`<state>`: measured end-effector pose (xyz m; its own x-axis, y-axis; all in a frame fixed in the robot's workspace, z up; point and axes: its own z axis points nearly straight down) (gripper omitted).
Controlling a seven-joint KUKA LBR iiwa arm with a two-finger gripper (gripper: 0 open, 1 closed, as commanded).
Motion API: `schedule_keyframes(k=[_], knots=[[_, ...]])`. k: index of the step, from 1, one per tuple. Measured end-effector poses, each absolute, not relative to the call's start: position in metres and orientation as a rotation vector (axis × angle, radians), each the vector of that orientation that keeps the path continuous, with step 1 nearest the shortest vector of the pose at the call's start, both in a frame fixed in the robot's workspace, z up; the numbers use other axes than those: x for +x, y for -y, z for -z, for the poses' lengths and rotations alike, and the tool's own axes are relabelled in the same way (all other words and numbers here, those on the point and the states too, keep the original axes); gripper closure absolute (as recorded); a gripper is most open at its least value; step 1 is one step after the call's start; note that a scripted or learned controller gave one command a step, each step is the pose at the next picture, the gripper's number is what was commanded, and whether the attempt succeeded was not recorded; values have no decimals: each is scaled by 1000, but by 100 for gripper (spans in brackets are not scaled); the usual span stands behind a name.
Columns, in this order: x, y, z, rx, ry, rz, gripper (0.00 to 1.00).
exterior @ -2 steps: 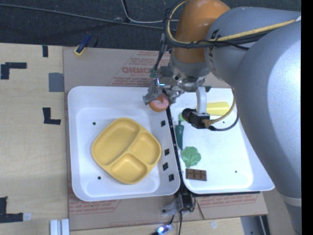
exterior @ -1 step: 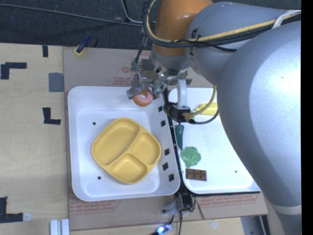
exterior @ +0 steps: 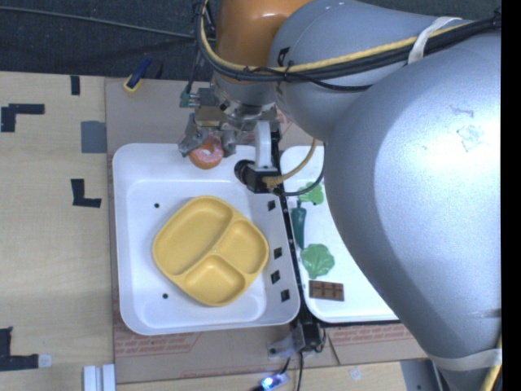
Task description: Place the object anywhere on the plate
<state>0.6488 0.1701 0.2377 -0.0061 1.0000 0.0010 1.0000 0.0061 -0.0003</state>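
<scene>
- The arm (exterior: pixel 391 120) reaches in from the right and covers much of the right bin (exterior: pixel 358 304).
- The end effector (exterior: pixel 205 141) hangs over the far rim of the left bin (exterior: pixel 134 243), near its far-left corner.
- A pink donut (exterior: pixel 207 156) sits right at the fingertips; the fingers appear clenched on it, grasping the donut just above the bin's rim.
- The yellow plate (exterior: pixel 210 249), with three compartments, lies in the middle of the left bin, nearer the camera than the donut and apart from it.
- In the right bin, beside the divider, lie a green leafy piece (exterior: pixel 317 260), a brown chocolate bar (exterior: pixel 327 291) and another green item (exterior: pixel 309 194) farther back.
- Both bins rest on the desk (exterior: pixel 49 243).
</scene>
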Motion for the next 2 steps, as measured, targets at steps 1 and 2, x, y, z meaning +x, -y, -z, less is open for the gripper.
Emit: schedule_keyframes(k=[1,2], knots=[[655,-201,-212,-2217,2225,-5,100],[655,-200,-214,-2220,2224,-5,0]])
